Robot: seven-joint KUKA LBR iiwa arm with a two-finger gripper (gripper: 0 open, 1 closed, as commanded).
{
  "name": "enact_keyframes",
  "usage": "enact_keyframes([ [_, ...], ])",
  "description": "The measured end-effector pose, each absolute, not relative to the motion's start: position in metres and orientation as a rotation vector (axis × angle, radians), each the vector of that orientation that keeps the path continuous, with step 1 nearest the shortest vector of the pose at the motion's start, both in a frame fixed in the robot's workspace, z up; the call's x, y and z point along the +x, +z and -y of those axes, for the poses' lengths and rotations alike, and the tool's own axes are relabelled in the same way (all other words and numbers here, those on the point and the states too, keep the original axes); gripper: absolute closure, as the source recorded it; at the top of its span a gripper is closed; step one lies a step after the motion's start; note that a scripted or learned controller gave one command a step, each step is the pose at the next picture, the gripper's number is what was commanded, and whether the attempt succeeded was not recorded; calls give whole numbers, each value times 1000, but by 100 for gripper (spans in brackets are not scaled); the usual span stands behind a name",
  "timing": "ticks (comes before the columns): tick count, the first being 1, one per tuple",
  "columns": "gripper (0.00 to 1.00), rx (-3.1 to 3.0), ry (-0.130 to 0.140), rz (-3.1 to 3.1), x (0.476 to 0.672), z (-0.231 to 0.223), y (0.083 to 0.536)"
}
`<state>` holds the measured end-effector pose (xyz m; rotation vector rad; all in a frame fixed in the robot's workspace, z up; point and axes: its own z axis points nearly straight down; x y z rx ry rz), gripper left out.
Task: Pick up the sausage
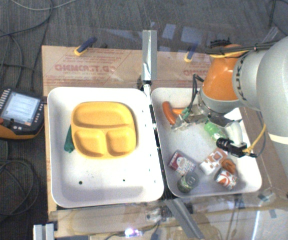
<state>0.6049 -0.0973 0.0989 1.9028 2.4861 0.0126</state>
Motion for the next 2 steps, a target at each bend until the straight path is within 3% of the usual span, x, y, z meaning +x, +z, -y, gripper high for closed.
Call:
enact_keyframes([
  [1, 100, 1478, -4, -2773, 632, 50, 183],
  [2, 0, 1478, -4, -2773, 632, 50, 183],
])
